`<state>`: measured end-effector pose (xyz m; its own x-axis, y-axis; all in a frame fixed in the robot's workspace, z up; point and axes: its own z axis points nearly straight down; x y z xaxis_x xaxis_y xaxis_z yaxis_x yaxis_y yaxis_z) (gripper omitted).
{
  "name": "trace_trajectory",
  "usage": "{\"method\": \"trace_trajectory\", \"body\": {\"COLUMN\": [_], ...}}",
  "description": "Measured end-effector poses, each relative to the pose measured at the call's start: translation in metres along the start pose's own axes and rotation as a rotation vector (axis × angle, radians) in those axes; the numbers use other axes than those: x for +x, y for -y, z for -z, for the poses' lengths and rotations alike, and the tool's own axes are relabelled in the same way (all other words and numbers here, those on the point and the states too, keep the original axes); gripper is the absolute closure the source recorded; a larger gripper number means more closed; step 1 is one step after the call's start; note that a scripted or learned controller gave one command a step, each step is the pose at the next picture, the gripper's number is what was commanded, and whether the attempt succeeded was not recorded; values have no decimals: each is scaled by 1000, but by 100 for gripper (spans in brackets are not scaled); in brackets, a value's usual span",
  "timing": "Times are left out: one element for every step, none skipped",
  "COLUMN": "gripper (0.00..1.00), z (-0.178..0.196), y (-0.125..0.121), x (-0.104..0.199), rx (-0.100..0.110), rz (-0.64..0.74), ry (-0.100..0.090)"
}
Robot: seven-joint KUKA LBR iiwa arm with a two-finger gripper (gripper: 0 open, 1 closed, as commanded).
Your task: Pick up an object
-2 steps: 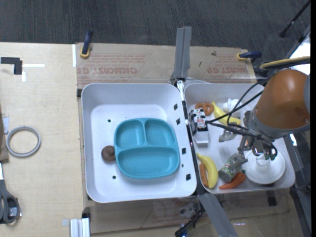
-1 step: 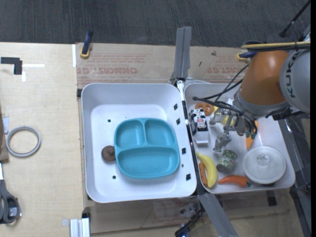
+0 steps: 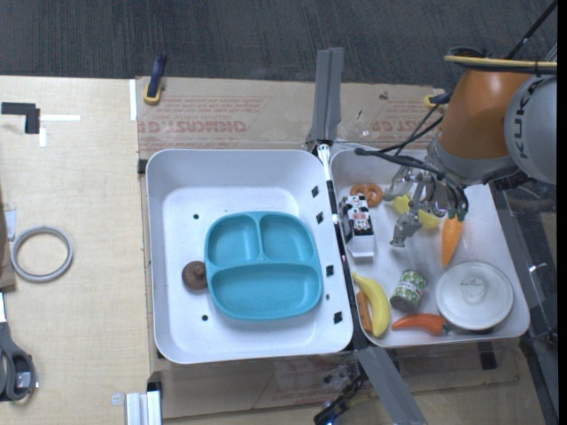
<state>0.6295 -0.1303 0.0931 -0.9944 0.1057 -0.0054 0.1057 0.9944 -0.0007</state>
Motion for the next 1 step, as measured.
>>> {"method": "trace_trajectory", "body": {"gripper": [0], "z": [0], "y": [67], "x": [31], "rx": [0], "rz": [54], "ry": [-1]}}
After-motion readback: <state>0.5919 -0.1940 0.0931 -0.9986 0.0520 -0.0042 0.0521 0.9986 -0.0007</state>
